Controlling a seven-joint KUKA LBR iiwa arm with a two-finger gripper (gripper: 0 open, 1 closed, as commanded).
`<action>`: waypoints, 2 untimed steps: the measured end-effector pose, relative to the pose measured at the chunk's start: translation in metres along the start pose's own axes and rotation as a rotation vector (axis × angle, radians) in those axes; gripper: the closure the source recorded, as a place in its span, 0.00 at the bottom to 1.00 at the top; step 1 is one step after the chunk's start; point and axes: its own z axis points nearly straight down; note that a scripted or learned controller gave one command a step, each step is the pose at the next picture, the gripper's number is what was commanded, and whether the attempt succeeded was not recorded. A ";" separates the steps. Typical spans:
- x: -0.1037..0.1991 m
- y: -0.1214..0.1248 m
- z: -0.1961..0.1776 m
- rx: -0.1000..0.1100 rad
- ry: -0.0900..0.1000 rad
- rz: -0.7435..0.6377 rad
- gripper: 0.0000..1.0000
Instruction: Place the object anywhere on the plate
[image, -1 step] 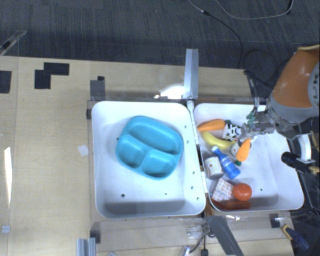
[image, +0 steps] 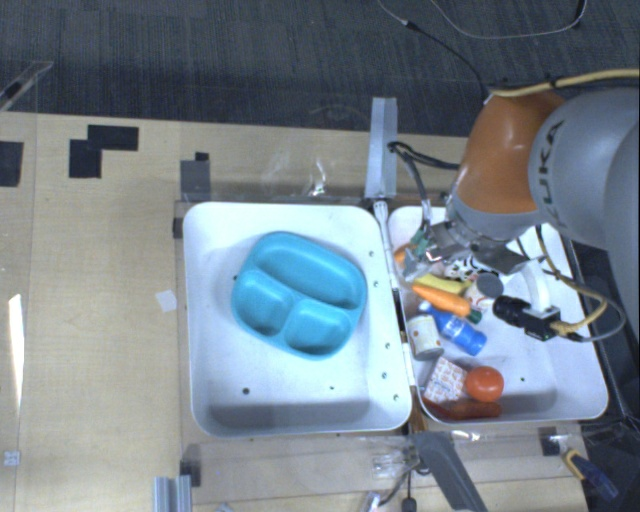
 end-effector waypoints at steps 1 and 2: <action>0.061 0.032 -0.017 -0.002 0.000 -0.160 1.00; 0.144 0.075 0.009 -0.002 0.001 -0.276 1.00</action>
